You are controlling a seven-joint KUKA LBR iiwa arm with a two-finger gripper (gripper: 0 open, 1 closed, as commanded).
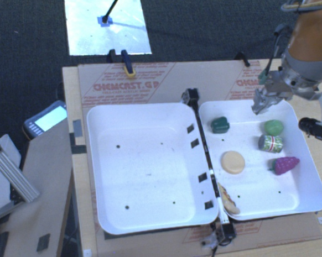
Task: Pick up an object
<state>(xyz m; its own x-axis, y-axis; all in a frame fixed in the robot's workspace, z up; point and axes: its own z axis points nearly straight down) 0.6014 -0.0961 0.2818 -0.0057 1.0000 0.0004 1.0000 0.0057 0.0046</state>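
Grey arm (304, 42), wrist angled down-left, apparently empty-handed.

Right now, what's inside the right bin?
Right bin holds a green pepper, green ball, small can, tan disc, purple grapes and a banana, part-hidden under the divider edge.

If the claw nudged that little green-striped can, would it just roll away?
Probably. The can seems to lie on its side on the smooth white bin, so it could roll. It looks stiff, and the green ball beside it might stop it.
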